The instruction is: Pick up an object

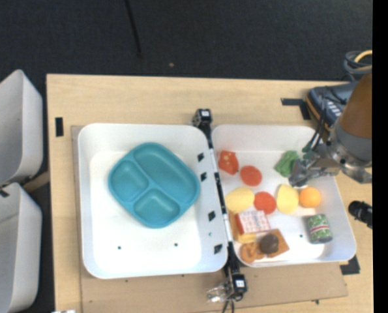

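Observation:
The right bin (265, 135) holds several toy foods: a red strawberry-like piece (227, 162), a red tomato (250, 175), a green leafy piece (287, 163), a yellow lemon (240, 199), another red round piece (265, 202), a yellow pear shape (287, 199), an orange (310, 197), a green can (318, 228), a red-and-white box (251, 222) and a brown cookie on a waffle (268, 244). My gripper (302, 175) hangs low at the bin's right side, between the green piece and the orange. I see nothing held in it.
The left bin (96, 240) bears a blue divided plate (153, 183). Black clips (213, 194) run along the wall between the bins. White boxes (8, 149) stand off the bench at the left. The arm's wrist (357, 132) reaches in from the right.

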`<state>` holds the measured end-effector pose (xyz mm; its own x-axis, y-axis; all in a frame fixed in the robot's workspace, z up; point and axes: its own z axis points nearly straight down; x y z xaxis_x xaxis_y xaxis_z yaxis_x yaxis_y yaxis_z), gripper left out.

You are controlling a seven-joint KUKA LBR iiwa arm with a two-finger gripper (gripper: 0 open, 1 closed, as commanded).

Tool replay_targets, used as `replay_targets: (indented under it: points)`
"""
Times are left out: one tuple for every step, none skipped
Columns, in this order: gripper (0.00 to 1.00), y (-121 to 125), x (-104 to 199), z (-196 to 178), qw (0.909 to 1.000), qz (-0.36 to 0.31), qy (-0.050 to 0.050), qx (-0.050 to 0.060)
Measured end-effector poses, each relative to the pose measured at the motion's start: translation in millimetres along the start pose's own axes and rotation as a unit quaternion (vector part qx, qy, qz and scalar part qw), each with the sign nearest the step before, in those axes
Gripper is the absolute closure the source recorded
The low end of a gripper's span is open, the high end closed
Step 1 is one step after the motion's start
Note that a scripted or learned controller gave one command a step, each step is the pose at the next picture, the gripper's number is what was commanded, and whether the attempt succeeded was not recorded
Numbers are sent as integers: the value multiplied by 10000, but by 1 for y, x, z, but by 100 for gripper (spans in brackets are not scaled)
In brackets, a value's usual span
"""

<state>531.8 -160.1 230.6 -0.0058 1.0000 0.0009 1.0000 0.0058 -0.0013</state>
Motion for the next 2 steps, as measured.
replay_targets:
  points:
    - [100,21,56,4,10000,-6,1,-7]
    - [100,36,100,-7,10000,-6,0,-1]
